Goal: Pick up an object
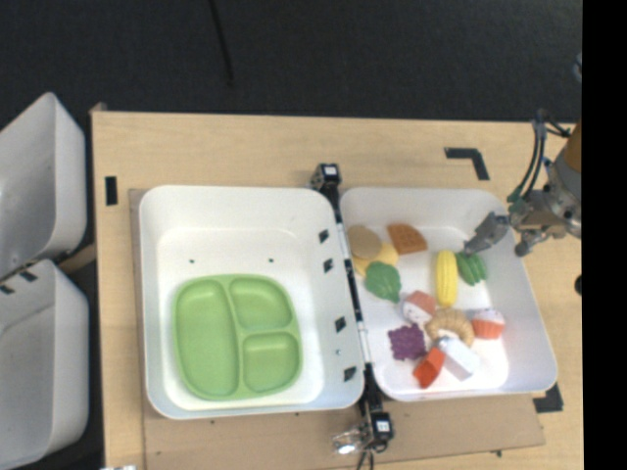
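The right bin (524, 360) holds several toy foods: a yellow corn cob (446, 276), a green vegetable (471, 267), a green leafy piece (383, 281), an orange bread slice (406, 237), a tan round piece (364, 240), purple grapes (407, 341), a red piece (428, 368) and a white piece (460, 358). My gripper (504, 240) hangs over the bin's upper right corner, just above and right of the green vegetable. It is open, its two fingers spread, with nothing between them.
The left bin (157, 223) holds a light green divided plate (237, 336). A wooden bench (245, 150) carries both bins, with black clips along the wall between them. White objects (34, 194) stand off the bench at the far left.
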Tool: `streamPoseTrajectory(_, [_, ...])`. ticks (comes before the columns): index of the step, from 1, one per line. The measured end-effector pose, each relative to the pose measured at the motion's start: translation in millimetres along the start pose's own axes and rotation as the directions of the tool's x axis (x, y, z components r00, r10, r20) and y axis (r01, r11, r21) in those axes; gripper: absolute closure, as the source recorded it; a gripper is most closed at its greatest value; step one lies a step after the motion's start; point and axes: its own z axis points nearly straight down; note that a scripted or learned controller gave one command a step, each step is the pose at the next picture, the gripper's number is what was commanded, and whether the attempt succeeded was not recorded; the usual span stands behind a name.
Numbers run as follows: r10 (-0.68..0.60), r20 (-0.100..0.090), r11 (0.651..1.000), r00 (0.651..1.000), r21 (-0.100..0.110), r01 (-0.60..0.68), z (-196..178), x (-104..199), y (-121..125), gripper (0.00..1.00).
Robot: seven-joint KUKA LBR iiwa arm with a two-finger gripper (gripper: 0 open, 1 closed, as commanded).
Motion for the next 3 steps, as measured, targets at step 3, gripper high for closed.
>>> streamPoseTrajectory(3, [0.005, 0.001, 1.000, 1.000, 0.000, -0.005, 141.1, -2.9, -0.1, 0.00])
